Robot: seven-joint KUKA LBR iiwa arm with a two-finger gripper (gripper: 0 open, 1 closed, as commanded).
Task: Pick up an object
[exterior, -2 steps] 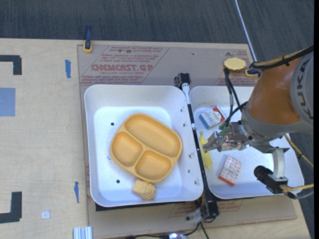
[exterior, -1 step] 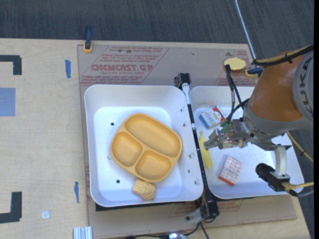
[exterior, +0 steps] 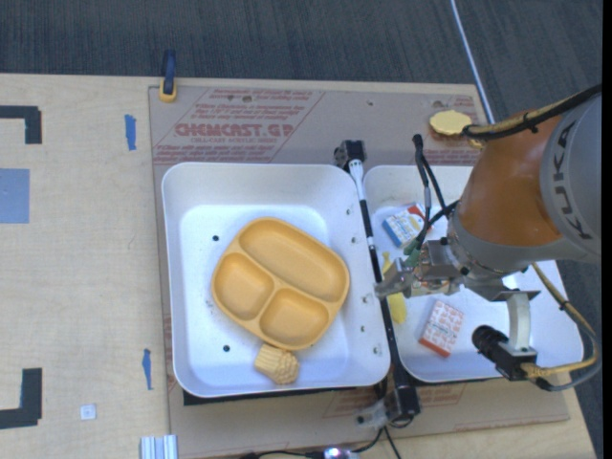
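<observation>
Gripper state unclear; below it, a possibly yellow object, partly hidden.

Right bin: far half hidden under the arm. Blue-and-white packet: partly covered by cables, print too small to read. Yellow item: mostly hidden below the claw. Arm: cut off at right edge.
</observation>
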